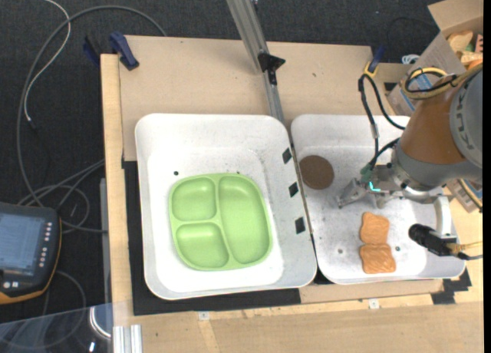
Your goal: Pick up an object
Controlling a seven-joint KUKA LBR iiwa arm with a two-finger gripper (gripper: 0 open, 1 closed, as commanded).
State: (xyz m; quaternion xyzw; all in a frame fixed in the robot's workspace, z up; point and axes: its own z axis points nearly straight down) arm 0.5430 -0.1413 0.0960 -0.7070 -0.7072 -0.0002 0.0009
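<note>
gripper hovers mid right bin; you can't tell the jaw state. center over the upper cracker near the front edge, then descend straight.

Green tray, brown disc, 2 orange pcs, white bins

Round flat brown disc lying just left of the gripper, orange waffle-like piece flat just below the gripper, second orange piece lower again, touching the first, all three in the right bin
</note>
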